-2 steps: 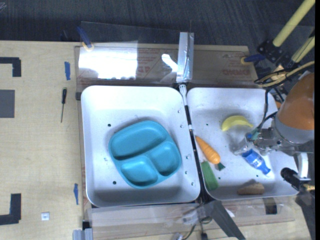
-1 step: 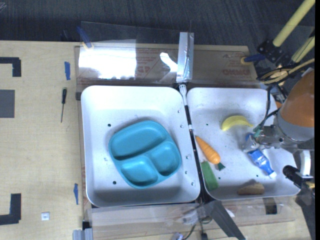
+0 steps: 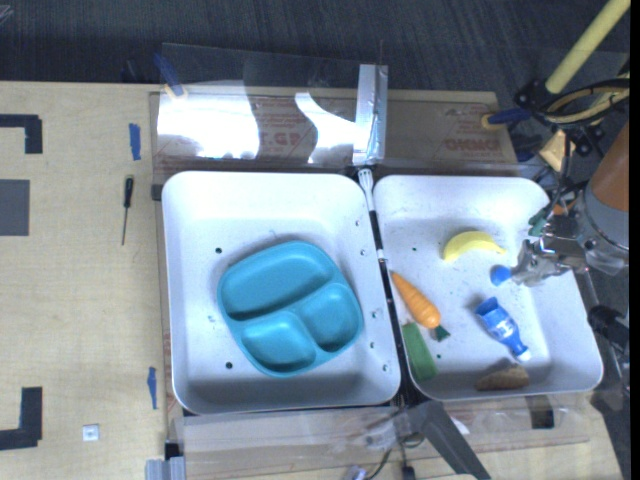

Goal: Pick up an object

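pincer [image 3: 528,264] right of frame, above right bin [image 3: 470,380] | can't tell jaw state | I'd target banana [image 3: 470,245]: nearest, uncrowded

I take the pincer [image 3: 530,263] as my anchor. Far off to its left runs the pale wooden benchtop [image 3: 70,318], marked with black corner brackets [image 3: 25,133] and short strips of blue tape [image 3: 134,140]. A thin screwdriver [image 3: 126,208] lies there too. Up and to the left of the pincer, a clear plastic sheet [image 3: 260,118] throws hard white glare over brown cardboard [image 3: 440,128]. Beyond that I see dark grey carpet [image 3: 300,8]. A yellow pole [image 3: 595,28] slants above the pincer.
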Controlling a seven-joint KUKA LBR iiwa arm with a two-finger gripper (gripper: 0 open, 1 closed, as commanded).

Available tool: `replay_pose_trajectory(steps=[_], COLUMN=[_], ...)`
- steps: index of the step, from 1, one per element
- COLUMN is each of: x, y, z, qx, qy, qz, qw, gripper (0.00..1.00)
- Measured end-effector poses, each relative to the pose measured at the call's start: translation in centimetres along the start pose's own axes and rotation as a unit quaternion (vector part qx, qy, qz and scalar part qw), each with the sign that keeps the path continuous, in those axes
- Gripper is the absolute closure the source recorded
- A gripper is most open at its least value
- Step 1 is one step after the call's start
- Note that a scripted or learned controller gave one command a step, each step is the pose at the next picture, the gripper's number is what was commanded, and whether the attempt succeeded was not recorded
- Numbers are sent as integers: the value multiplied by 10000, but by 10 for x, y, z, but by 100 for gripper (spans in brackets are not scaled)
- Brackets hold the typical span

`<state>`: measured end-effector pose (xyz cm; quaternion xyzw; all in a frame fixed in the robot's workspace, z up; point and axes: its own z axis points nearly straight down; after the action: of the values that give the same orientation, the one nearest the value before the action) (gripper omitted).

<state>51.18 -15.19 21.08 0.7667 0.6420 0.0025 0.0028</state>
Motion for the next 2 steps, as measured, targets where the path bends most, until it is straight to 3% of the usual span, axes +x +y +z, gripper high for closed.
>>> replay_pose_trajectory(steps=[1,2], x=[-41,-41], y=[-3,-2], z=[74,72], qx=[65,45], qy=[7,7], qz=[-914,-921], qw=[9958,9957], gripper=[100,0])
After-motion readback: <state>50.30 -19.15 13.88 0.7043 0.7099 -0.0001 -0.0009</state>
